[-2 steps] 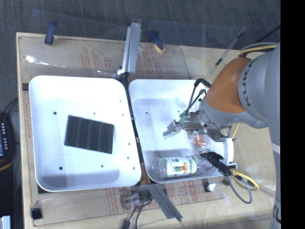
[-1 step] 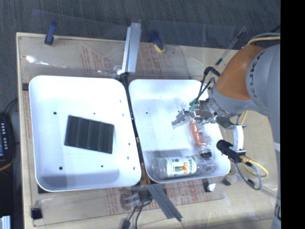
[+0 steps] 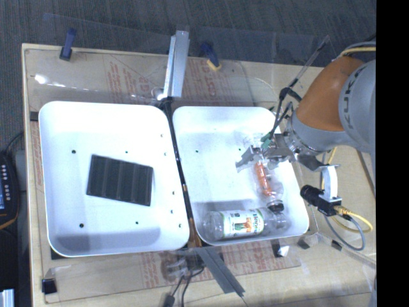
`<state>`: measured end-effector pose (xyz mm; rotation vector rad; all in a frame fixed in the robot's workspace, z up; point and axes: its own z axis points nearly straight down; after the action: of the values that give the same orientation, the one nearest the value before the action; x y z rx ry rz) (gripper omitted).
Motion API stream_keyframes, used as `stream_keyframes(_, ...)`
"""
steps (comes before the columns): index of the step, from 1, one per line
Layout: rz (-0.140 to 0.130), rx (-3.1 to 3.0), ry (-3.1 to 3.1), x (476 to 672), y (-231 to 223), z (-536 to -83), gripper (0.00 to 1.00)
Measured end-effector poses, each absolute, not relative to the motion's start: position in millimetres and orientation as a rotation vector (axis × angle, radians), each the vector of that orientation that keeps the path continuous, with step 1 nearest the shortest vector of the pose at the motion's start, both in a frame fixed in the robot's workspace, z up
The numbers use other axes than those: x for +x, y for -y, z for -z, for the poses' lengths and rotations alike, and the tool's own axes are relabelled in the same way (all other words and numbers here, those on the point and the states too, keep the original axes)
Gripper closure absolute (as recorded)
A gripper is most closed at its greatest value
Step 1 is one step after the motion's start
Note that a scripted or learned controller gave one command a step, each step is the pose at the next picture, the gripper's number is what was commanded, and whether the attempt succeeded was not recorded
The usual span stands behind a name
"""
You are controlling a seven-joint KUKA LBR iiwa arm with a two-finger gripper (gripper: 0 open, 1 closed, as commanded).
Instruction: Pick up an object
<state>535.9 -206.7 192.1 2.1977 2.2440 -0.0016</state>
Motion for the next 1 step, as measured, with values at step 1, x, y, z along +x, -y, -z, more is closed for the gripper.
stream_keyframes(1, 0.001, 2.153, -2.283, 530.3, 209.7, -204.3, 0.0)
